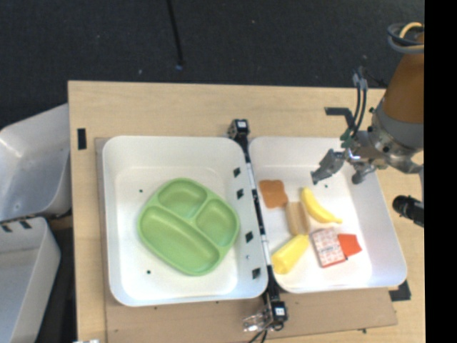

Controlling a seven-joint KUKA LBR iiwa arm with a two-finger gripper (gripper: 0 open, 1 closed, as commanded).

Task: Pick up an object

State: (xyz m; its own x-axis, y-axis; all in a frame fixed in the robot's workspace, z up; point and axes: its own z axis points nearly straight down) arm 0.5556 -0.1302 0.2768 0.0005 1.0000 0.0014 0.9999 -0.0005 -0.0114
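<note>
The right bin (371, 274) holds several small items. A brown toast slice (272, 192) lies near its left wall, with a tan stick (295, 217) and a yellow banana (318, 206) beside it. Toward the front lie a yellow wedge (289, 254) and a red and white box (328, 248) with an orange piece (350, 245) against it. My gripper (340, 173) hovers over the bin's back right part, just up and right of the banana. Its fingers stand spread, open, with nothing between them.
The left bin (114, 277) holds a green divided plate (188, 224). A black-clipped divider (251, 206) runs between the bins. The grey and orange arm (401, 106) comes in from the right. A white casing (28, 163) sits at the left.
</note>
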